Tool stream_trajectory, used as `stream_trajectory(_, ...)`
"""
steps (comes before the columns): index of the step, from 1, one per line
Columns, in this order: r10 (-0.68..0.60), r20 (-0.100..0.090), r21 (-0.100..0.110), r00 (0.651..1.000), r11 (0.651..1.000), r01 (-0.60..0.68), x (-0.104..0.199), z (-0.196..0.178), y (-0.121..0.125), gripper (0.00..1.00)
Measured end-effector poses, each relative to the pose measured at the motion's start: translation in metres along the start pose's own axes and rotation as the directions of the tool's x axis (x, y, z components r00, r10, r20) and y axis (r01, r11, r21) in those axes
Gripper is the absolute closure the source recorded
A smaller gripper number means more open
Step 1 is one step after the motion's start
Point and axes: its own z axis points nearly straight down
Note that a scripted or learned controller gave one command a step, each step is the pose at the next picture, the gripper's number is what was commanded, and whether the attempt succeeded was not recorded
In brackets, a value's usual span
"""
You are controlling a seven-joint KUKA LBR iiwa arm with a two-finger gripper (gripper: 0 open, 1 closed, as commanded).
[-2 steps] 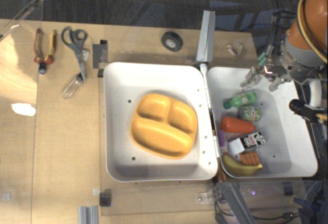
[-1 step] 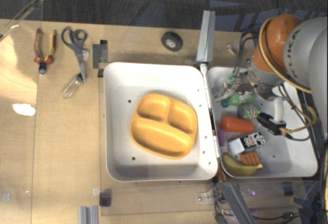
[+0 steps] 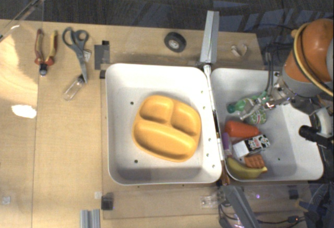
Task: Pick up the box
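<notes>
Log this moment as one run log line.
arm: over right white bin | small black-and-white box: lying in bin between orange carrot and yellow banana | status: not picked

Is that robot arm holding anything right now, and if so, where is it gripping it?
It cannot be told. The gripper is low over the right bin beside the green bottle; the box lies apart, untouched.

Arm (image 3: 313, 60) at right, hand perhaps hidden

small box (image 3: 251, 145) with black-and-white print, too small to read, no other legible text
</notes>
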Motion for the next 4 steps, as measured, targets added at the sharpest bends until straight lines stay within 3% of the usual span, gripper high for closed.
stream_trajectory(1, 0.344, -0.001, 0.004, 0.939, 0.939, -0.344, -0.015, 0.085, 0.03, 0.0)
stream_trajectory(2, 0.305, -0.005, 0.033, 0.952, 0.952, -0.305, -0.021, 0.09, 0.086, 0.0)
stream_trajectory(3, 0.202, 0.006, 0.055, 0.979, 0.978, -0.202, -0.016, 0.091, 0.093, 0.0)
stream_trajectory(4, 0.195, 0.009, 0.048, 0.981, 0.98, -0.195, -0.015, 0.079, 0.095, 1.0)
